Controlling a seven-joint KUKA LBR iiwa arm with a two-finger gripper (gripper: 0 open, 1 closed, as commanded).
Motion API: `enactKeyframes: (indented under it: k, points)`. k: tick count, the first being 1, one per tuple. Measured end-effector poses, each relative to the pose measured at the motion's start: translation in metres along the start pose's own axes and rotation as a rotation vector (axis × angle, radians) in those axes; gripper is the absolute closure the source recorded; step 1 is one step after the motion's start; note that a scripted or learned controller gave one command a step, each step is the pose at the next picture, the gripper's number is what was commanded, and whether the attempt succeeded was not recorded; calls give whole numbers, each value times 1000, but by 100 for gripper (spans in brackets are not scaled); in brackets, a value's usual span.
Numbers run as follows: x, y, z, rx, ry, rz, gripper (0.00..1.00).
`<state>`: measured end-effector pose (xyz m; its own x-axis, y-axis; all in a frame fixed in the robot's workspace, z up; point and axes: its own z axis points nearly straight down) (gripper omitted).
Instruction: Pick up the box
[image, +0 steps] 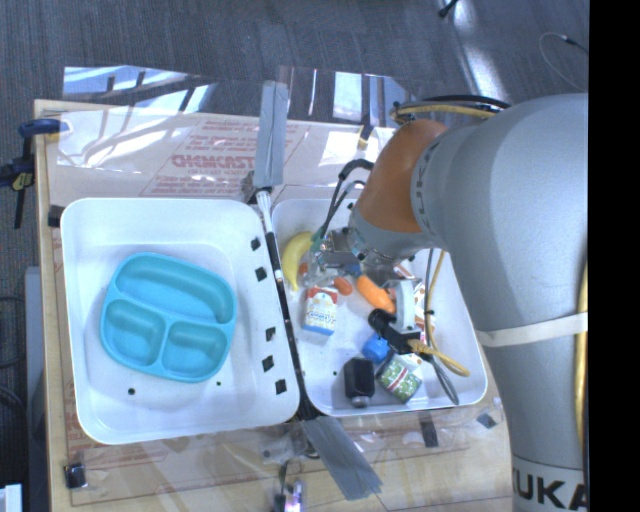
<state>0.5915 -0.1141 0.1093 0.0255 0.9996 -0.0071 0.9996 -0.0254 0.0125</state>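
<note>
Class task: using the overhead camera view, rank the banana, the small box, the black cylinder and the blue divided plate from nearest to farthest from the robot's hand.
From the hand:
1. Banana, just left of it, by the divider.
2. Small box, below the hand.
3. Black cylinder, near the right bin's front edge.
4. Blue divided plate, in the left bin.

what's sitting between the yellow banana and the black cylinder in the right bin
In the camera view, a small white carton box with a blue base lies between the yellow banana and the black cylinder.
</note>
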Motion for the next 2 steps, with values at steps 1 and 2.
enactKeyframes:
  k: [1, 2]
  points:
    - [0, 0, 0, 0, 0, -1, 0]
    - [-3, -50, 16, 11, -1, 33, 0]
